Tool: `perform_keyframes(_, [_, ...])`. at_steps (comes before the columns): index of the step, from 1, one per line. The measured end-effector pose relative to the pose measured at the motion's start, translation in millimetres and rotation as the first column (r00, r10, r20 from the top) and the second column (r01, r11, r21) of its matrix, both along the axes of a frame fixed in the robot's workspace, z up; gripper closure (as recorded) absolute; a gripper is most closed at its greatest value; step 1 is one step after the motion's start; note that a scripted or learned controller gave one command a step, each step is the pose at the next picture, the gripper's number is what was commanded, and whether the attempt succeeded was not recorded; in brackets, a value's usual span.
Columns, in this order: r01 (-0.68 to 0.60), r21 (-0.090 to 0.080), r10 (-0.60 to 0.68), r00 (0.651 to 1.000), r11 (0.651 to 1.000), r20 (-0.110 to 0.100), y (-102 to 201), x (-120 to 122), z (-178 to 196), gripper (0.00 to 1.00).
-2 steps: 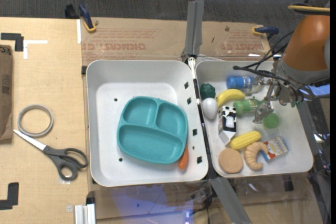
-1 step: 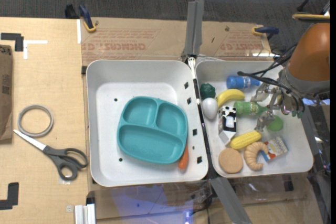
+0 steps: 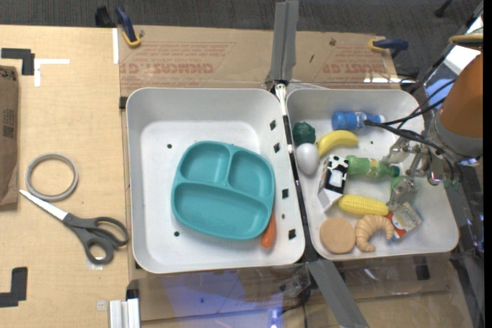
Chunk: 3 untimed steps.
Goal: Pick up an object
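In the right-hand bin [image 3: 430, 242], seen from the one camera above the bench, my pincer [image 3: 405, 179] hung low over the clutter at the bin's far right side, and whether it was open or closed I could not tell, for the metal of it ran together with cables and glare. Nothing could be seen gripped in it. The things I might take lay close about: a green bottle [image 3: 370, 167] just to the left, a corn cob [image 3: 363, 204] below that, a croissant [image 3: 372, 230] and a small red and white packet [image 3: 404, 220] nearly underneath me, a round biscuit [image 3: 337, 236] by the near wall. Further left were a banana [image 3: 337, 140], a blue bottle [image 3: 352, 120], a white egg-like piece [image 3: 307, 157], a dark green lump [image 3: 304, 131] and a black and white block [image 3: 335, 173]. The left bin [image 3: 146, 165] held a teal divided plate [image 3: 223, 190] with a carrot [image 3: 268, 233] at its edge. To do this step well, I judged I should choose the packet or the corn cob, come straight down with one fingertip on each side of its narrow width, keep clear of neighbours, and lift only once it sat firmly.
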State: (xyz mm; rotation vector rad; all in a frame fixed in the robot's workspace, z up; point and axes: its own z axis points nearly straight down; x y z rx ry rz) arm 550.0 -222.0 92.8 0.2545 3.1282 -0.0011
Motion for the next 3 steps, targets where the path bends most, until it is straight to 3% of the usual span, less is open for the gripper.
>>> perform_keyframes(1, [0.01,0.0,-0.01,1.0,1.0,-0.001,0,-43,-1,0.0])
perform_keyframes(2, [0.026,-0.002,-0.026,1.0,1.0,0.009,13,-68,2,0.0])
perform_keyframes(3, [0.112,0.001,-0.112,0.994,0.994,0.001,1,-51,-1,0.0])
